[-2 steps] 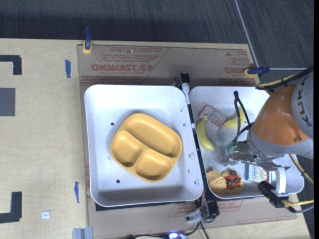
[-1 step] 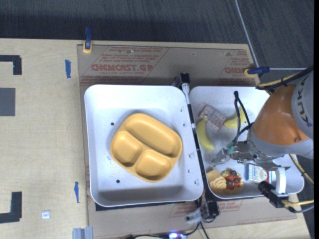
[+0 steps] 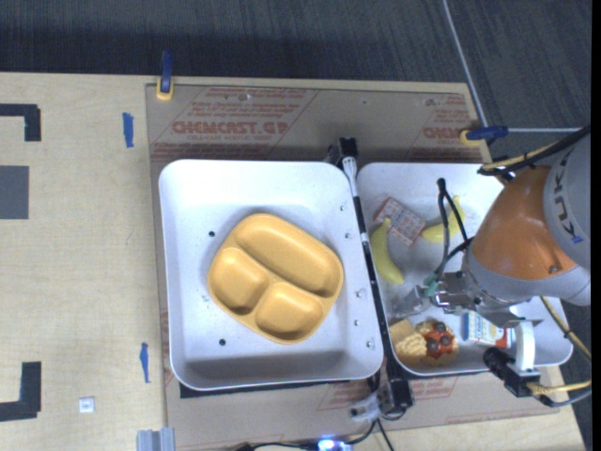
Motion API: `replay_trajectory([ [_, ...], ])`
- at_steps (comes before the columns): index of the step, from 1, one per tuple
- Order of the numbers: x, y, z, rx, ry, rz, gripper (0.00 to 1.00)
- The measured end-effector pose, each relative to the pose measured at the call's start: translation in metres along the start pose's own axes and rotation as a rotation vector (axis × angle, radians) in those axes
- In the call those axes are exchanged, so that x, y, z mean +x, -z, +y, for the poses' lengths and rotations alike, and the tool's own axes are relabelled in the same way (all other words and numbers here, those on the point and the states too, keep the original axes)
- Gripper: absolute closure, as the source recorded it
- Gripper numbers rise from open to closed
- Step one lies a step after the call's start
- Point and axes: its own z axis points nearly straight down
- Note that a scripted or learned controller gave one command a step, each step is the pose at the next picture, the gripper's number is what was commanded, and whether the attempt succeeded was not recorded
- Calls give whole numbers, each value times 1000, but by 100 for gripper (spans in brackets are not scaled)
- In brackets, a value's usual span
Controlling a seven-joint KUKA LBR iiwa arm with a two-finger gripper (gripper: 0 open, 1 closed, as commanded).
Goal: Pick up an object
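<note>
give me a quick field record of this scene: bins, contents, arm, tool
left bin: holds a yellow tray with three sections
right bin: holds a banana, a red-printed card, a round snack item and a small packet
arm: reaches in from the right, over the right bin
tool: low among the right bin's items; grip cannot be told

Plastic, wood and cardboard
Glossy yellow plastic tray in the smooth white left bin; matt wooden bench, brown cardboard sheet.
</note>
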Motion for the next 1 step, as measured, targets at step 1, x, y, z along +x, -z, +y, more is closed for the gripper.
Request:
replay_trajectory([
  [1,0,0,0,-1,0,0,0],
])
